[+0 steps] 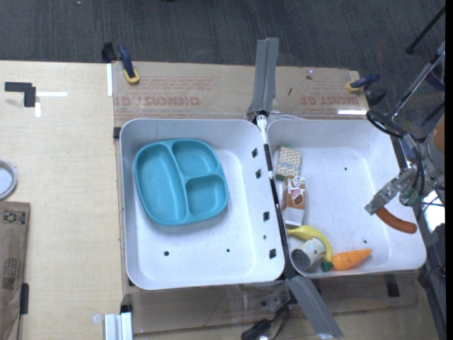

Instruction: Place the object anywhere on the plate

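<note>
A blue plate [181, 181] with three compartments lies in the left bin [141, 261], toward its back left, with nothing on it. My gripper [383, 200] hangs low at the right side of the right bin [354, 154], just above the left end of a red-brown sausage [396, 222] that rests against the bin's right wall. The gripper's body hides whether it touches the sausage.
Along the right bin's left wall lie a green patterned box [287, 161] and a small carton [294, 194]. At the front sit a banana [312, 233], a tipped cup [306, 255] and an orange carrot [350, 259]. A grey divider [266, 76] separates the bins.
</note>
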